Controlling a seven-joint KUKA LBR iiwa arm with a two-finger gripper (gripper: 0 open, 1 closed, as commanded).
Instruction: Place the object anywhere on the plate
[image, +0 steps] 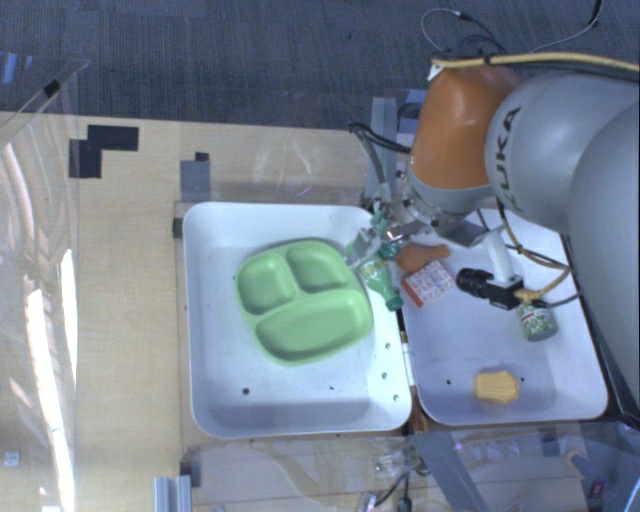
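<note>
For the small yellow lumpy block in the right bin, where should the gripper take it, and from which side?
Probably across its shorter width, coming straight down. The small yellow lumpy block lies flat in the right white bin, longer left to right in view, with bare floor all round it.

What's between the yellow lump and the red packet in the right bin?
Nothing; the camera view shows bare white bin floor between the yellow lump and the red packet.

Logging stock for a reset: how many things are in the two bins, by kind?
Plate: 1
Green bottle: 1
Red box: 1
Small jar: 1
Yellow block: 1
Total: 5
An orange bit beside the box may be part of it.
</note>
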